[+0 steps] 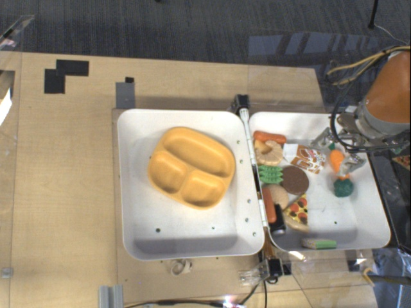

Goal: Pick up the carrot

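One gripper (338, 151) hangs over the right bin (369, 220), reaching in from the right on a grey arm with an orange band (390, 94). Its two metal fingers (324, 138) stand apart, and the carrot (336, 160) sits between them, small and orange; whether the fingers actually press on it cannot be told. Just below the gripper lies a green and orange toy vegetable (343, 187). Just to its left is a printed snack packet (309, 158), and beyond that a crowded column of toy food along the bin's left wall: a sausage (269, 137) at the top, green peas (270, 174), a brown round patty (295, 180), and a pizza slice (297, 212) lower down. A green bar (319, 243) rests near the bin's front edge. Farther left, the second bin (135, 233) holds a yellow divided tray (191, 166).
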Tool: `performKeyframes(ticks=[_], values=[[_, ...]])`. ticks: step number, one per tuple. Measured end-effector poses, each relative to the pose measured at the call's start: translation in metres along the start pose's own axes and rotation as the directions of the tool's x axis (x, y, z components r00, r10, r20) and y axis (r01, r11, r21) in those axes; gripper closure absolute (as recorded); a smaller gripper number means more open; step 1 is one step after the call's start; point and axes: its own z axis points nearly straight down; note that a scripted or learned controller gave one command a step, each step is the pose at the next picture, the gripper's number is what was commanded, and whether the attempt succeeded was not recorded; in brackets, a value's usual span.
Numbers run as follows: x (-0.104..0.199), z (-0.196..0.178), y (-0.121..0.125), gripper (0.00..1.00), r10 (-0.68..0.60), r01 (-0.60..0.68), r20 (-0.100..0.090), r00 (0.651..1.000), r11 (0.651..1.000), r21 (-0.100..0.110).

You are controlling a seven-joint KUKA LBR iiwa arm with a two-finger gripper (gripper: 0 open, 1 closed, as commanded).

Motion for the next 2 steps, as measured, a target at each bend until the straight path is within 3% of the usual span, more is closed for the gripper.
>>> performKeyframes(ticks=[1,2], values=[[-0.0015,0.0150,-0.0005,0.00,-0.094,0.094,-0.008,0.996,0.996,-0.010],[0.0031,0.0152,0.0030,0.00,-0.272,0.271,-0.009,0.962,0.962,-0.013]])
